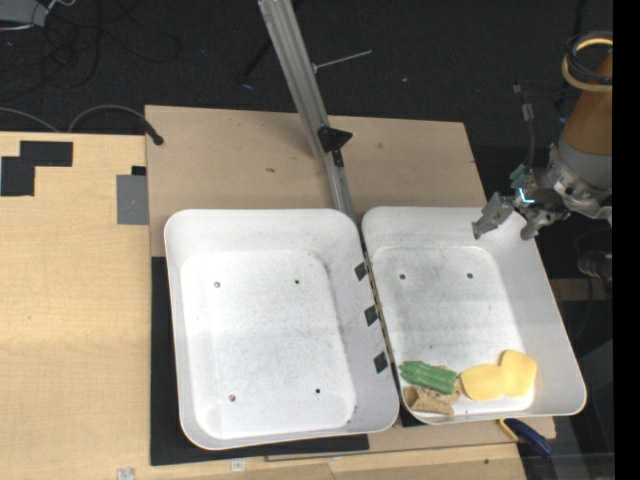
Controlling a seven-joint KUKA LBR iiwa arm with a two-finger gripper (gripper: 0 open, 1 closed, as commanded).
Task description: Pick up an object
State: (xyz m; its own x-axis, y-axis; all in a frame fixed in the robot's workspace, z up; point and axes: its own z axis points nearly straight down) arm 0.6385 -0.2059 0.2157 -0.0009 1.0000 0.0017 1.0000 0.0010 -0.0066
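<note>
My gripper (510,218) hangs over the far right corner of the right bin (455,268), near its back rim. My 2 fingers (488,218) are spread apart with nothing between them. My arm (588,118) comes in from the right, its orange band just above the wrist.

The things to pick all lie at the opposite end of that bin, along the near edge and well apart from me. A green piece (430,375) sits at the near left corner, close to the divide between the 2 bins. Just beside it, nearer the rim, is a small tan piece (430,399). To the right of both is a yellow piece (499,378), touching or nearly touching the green one; I cannot tell which.

The left bin (265,318) lies beside the right one on the bench (80,298).
</note>
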